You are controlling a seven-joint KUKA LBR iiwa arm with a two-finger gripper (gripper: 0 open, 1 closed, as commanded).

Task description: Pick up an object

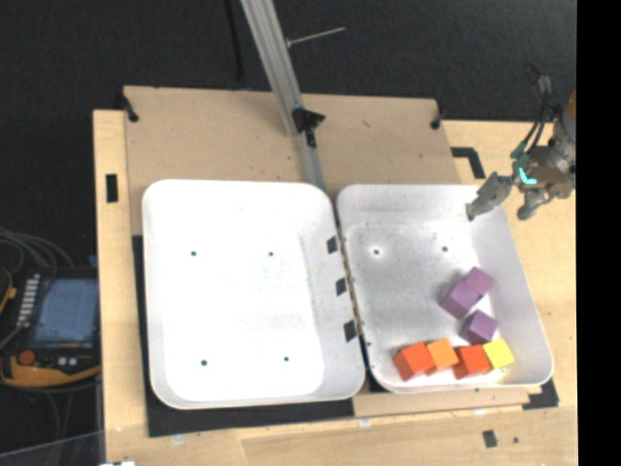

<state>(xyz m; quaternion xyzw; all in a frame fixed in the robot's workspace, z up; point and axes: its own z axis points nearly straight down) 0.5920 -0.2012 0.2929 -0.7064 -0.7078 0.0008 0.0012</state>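
Note:
In the right bin (408, 231) lie several small blocks near its front right corner. A large purple block (468, 292) sits above a smaller purple block (478, 326). Along the front wall stand an orange-red block (414, 360), an orange block (442, 354), a red block (473, 360) and a yellow block (499, 354). My gripper (508, 199) hangs over the bin's far right corner, well away from the blocks, its two fingers spread open with nothing between them.
The left bin (238, 289) stands beside the right one. A slanted metal pole (277, 66) rises from the back of the bench. A device with a blue screen (58, 318) sits off the bench at the left.

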